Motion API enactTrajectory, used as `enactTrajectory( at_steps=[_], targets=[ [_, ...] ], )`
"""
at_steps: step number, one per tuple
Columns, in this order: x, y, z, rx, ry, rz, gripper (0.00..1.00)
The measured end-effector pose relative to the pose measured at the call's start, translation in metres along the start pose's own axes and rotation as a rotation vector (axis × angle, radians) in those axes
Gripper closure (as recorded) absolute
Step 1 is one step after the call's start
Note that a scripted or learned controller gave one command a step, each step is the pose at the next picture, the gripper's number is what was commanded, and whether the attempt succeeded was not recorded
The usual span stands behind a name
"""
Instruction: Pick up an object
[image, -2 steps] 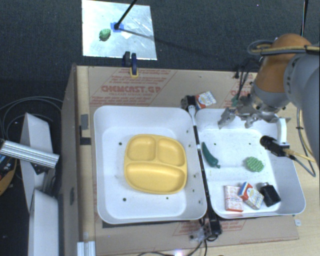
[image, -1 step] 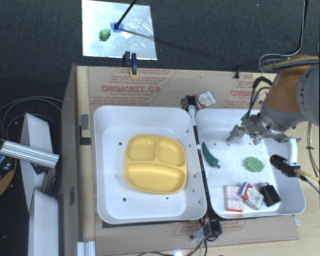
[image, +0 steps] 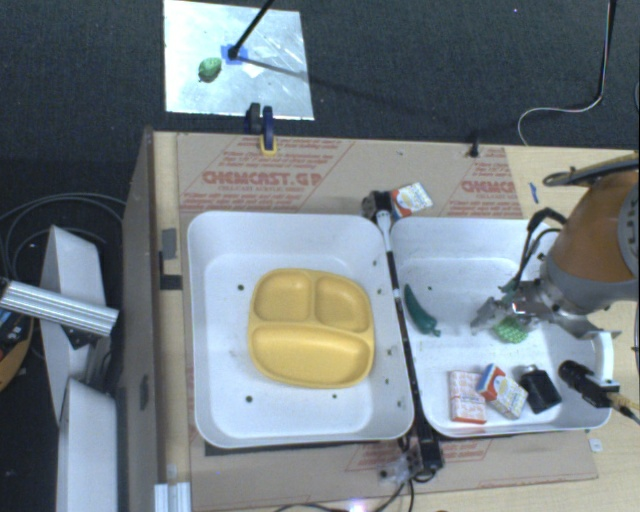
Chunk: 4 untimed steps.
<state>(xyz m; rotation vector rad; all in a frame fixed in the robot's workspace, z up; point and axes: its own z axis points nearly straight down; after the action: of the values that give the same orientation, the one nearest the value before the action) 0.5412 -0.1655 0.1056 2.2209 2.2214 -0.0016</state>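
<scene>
Tool (image: 507, 311) low in right bin (image: 450, 250), touching green object (image: 513, 331); finger state unclear.

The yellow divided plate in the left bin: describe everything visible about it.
The yellow divided plate looks like smooth matte plastic, a rounded rectangle with three compartments: two smaller ones along the far side and one wide one along the near side, split by raised ridges. Nothing lies in the compartments. It sits flat, turned slightly askew, near the middle of the left bin, resting on the bin's floor and apart from its walls. Nothing else touches it.
</scene>
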Motion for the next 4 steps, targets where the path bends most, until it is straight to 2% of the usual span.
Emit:
enactTrajectory(
  at_steps=[1, 2, 3, 4],
  targets=[
    [0.044, -0.055, 0.022, 0.0, 0.002, -0.001, 0.0],
    [-0.021, -0.008, -0.074, -0.005, -0.001, 0.0, 0.0],
    [0.07, 0.02, 0.014, -0.003, 0.0, -0.001, 0.0],
    [0.026, 0.084, 0.021, -0.003, 0.0, -0.003, 0.0]
  ],
)
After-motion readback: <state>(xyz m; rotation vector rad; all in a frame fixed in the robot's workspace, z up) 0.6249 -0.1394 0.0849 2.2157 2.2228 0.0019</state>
